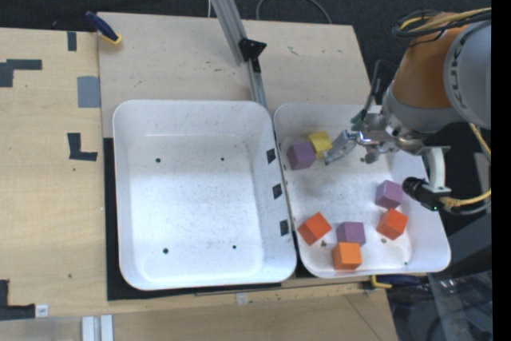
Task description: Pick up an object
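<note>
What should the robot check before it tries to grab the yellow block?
1. End effector is near the yellow block: ok, it sits just right of it.
2. Block is between the fingers: cannot tell.
3. Neighbours leave room: not ok, a purple block touches the yellow one on its left.
4. Target lies inside the right bin: ok.
5. The other blocks are out of the way: ok, the orange block and the rest lie toward the front of the bin.
</note>
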Controlling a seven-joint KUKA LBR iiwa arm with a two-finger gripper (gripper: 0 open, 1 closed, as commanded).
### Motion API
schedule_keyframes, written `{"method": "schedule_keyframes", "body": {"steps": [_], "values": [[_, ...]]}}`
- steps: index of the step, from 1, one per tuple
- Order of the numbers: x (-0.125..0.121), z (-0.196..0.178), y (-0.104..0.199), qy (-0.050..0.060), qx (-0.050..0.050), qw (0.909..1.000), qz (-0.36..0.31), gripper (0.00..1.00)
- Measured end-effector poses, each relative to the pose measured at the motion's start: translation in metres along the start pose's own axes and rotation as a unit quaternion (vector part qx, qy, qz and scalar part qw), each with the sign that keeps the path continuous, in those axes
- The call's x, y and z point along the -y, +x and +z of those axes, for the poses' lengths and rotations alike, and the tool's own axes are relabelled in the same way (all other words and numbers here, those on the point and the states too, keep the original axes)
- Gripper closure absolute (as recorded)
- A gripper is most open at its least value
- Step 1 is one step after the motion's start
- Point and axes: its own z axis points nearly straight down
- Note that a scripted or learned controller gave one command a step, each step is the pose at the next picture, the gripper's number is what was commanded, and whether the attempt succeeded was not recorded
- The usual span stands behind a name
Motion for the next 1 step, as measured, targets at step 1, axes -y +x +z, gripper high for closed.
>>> {"method": "schedule_keyframes", "body": {"steps": [1], "values": [[0.0018, 0.0628, 0.0075, 0.001, 0.0, 1.0, 0.0, 0.0]]}}
